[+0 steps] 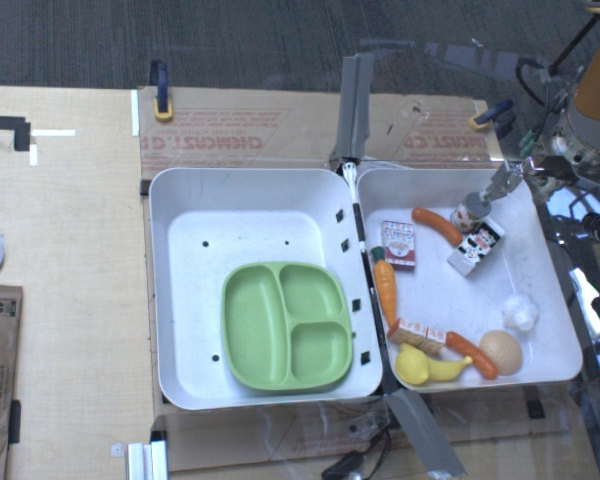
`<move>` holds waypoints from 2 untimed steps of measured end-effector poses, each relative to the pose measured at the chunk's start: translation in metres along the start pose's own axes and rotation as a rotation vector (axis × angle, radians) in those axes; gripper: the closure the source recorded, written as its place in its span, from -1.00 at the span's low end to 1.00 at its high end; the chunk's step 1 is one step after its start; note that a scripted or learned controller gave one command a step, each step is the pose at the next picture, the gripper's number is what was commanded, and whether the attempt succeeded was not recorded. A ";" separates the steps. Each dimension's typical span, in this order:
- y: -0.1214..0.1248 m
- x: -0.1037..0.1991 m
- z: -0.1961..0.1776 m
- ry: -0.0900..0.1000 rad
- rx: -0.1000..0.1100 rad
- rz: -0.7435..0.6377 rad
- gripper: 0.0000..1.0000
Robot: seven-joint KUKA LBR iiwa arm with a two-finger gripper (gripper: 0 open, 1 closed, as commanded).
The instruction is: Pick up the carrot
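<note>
The carrot (384, 290) is orange with a green top and lies lengthwise against the left wall of the right bin (552, 268), its top pointing to the far side. My gripper (473, 211) hangs low over the far right part of that bin, right of the carrot and well apart from it. It sits just above an orange sausage (437, 225) and a black-and-white carton (477, 248). Nothing of the carrot is covered.
A red-and-white box (400, 245) lies just right of the carrot's top. Near the front wall are a wafer packet (417, 333), a banana (430, 368), a red sausage (472, 354), a beige egg (500, 350) and a white lump (520, 313). The left bin (180, 268) holds a green divided plate (285, 325).
</note>
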State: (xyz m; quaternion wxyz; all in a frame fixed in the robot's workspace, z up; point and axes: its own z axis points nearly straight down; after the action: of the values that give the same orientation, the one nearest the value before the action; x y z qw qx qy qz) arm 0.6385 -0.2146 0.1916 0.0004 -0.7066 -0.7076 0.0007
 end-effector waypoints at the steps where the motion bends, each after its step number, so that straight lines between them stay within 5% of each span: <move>1: -0.105 0.021 0.101 0.001 0.001 0.044 -1.00; 2: -0.044 0.069 -0.029 -0.001 -0.001 0.097 -1.00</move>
State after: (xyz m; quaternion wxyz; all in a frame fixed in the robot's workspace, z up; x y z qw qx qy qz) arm 0.5940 -0.1455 0.2202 -0.0002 -0.7401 -0.6725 0.0009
